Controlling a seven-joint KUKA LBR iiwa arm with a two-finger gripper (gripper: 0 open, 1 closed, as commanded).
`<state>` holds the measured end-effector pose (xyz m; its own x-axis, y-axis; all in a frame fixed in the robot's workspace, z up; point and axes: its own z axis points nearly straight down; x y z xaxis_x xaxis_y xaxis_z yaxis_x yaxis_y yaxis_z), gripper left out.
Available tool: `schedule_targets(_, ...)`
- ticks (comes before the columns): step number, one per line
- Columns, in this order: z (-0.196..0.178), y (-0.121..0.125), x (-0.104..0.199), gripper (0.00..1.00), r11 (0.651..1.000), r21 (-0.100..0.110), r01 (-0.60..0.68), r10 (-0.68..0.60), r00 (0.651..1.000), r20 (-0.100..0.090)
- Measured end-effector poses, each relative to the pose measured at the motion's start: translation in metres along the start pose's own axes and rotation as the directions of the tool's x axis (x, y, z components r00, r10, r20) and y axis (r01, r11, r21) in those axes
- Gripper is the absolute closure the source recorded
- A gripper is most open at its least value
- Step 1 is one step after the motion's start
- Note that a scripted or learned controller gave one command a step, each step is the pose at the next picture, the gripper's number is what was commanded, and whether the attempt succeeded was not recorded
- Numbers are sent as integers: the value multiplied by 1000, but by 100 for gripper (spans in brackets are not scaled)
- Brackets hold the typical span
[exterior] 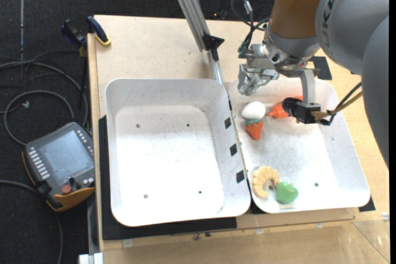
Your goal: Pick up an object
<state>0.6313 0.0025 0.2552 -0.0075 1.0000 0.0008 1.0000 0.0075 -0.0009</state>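
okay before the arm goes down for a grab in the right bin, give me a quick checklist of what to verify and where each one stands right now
1. Gripper over the right bin: ok, near its far left corner.
2. Target below: ok, white egg-shaped object sits just nearer the camera.
3. Neighbour spacing: not ok, strawberry-like toy touches it.
4. Finger opening: cannot tell.
5. Nothing held yet: cannot tell.
6. Other items apart from the target: ok, orange piece, corn-like toy, green toy.

In the right bin (346,151), a white egg-like object (252,110) lies at eleven o'clock, touching an orange-red strawberry-like toy (254,129) just below. An orange piece (281,110) lies toward twelve o'clock. At seven o'clock, a yellow ridged toy (266,181) touches a green one (286,193).
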Motion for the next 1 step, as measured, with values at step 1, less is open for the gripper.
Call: schedule_targets(1,-3,-10,56,100,1000,0,2,-2,1000,-1)
